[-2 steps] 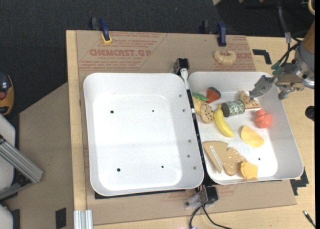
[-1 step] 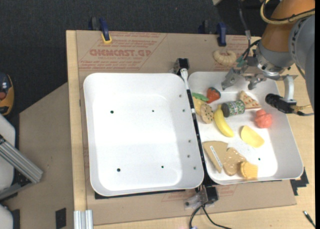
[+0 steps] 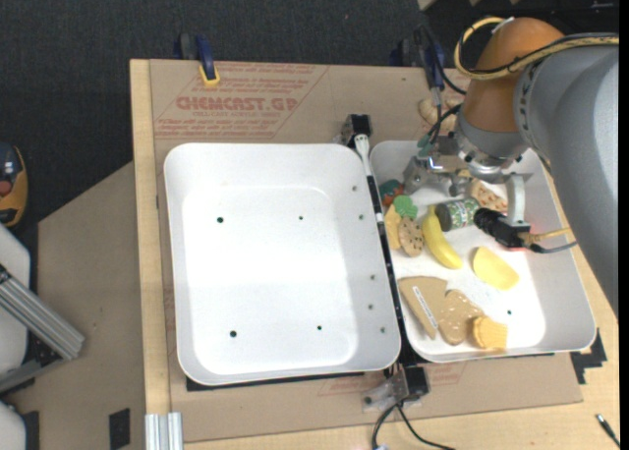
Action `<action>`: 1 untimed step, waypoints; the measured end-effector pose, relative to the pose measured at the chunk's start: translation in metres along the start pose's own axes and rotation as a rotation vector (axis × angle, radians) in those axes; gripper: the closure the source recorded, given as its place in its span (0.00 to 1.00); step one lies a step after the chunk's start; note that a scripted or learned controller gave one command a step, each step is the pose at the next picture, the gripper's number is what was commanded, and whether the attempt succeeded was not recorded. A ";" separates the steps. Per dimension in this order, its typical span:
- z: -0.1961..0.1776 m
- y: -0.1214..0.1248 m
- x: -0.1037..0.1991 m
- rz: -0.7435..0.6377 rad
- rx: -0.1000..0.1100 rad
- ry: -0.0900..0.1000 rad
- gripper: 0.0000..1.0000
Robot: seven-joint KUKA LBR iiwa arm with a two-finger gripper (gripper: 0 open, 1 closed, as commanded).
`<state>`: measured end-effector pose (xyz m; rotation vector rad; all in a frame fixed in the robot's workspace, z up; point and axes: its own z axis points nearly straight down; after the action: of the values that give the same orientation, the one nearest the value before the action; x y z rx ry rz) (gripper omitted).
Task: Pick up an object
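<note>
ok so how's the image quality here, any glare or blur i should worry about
In the camera view, lighting is even and soft; the left bin is bright white but its rim and dots stay legible, no hard glare. The items in the right bin look slightly soft and small, so the clutter under the gripper is hard to separate. The arm at the right edge is large and a bit blurred.

Bright even light, perhaps slightly soft

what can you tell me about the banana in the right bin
The banana looks like a small yellow plastic toy, curved, lying flat on the floor of the right bin near its left side. It runs diagonally from upper left to lower right. A tan, dark-spotted piece lies against its left side. The gripper hangs just above and right of it.
</note>
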<state>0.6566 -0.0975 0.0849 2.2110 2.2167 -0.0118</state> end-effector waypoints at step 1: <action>-0.034 0.006 0.036 0.004 -0.008 0.011 0.00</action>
<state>0.6624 -0.0605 0.1189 2.2167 2.2142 0.0095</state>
